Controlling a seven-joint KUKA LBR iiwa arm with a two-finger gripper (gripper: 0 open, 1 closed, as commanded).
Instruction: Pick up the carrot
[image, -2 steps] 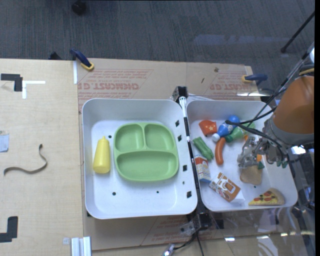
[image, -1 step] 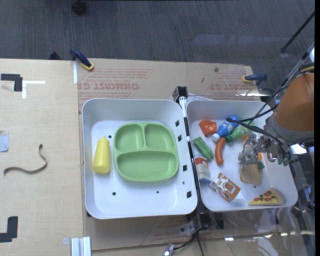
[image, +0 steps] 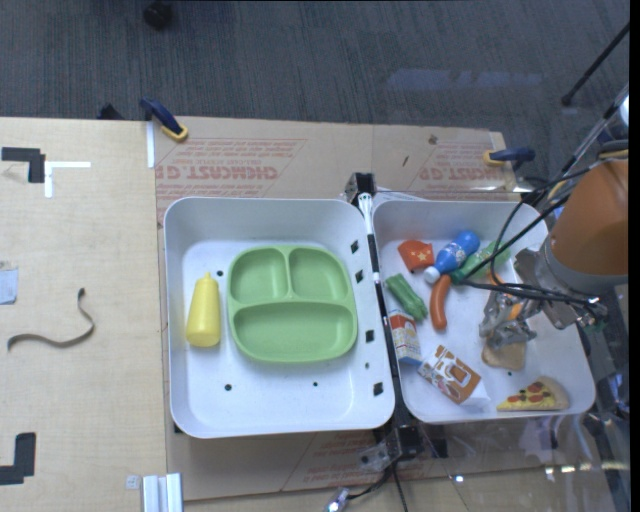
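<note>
Carrot lies loose in the right bin, a slim orange piece set slightly aslant, left of the bin's centre. Just to its left sits a green vegetable; above it an orange-red packet, and a blue-and-white bottle near its upper end — a crowded corner, so a descent from above would have to clear close neighbours. Gripper hangs low over the right half of the same bin, near the carrot but apart from it, above a tan item; cables cross it and it reads dark and blurred — whether the claw is spread or pressed together cannot be told, and nothing is visibly pinched. Arm enters from the right, orange band at the frame edge. Also in this bin: a small carton, a pizza slice, a can along the left wall. Left bin bears a green divided plate and yellow bottle. Judgement: pick not yet made; a shift leftward toward the carrot seems needed.
</note>
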